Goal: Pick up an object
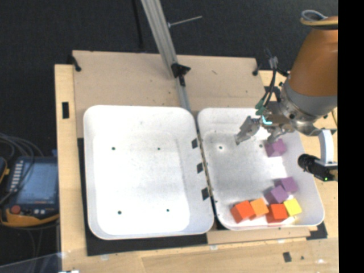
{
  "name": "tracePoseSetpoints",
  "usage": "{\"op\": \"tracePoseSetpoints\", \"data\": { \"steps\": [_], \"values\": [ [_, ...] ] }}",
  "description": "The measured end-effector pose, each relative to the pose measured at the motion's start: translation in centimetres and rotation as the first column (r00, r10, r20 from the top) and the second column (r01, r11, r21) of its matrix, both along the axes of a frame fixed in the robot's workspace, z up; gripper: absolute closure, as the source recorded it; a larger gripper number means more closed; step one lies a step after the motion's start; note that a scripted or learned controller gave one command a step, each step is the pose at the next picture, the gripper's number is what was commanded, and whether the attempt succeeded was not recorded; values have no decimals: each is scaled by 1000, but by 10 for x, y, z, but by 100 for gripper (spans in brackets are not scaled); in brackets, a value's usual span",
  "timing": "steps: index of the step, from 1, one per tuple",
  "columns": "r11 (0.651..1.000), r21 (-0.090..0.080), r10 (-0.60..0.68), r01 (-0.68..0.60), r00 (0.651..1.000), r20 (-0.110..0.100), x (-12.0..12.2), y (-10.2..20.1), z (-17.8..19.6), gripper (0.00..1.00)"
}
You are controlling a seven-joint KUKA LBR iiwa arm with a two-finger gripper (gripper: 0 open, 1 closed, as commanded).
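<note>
Honestly you're not far into this one: nothing is picked up yet, and every block sits loose in the right bin point(318, 209). The gripper point(257, 131) hangs low over the far part of that bin, its fingers spread apart around nothing, with a lone purple block point(276, 147) just to its right. The rest, orange point(243, 210), yellow point(293, 207) and purple point(282, 189) blocks, huddle in the near right corner, so the whole grab and lift is left.
</note>
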State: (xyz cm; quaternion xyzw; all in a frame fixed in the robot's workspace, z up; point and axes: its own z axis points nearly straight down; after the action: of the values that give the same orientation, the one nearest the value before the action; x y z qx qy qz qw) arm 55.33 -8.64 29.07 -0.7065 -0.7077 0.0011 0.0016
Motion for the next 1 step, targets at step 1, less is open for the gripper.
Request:
{"op": "tracePoseSetpoints", "data": {
  "steps": [1],
  "values": [
    [1000,-1,-2,2,1000,6,1,0,2,0]
  ]
}}
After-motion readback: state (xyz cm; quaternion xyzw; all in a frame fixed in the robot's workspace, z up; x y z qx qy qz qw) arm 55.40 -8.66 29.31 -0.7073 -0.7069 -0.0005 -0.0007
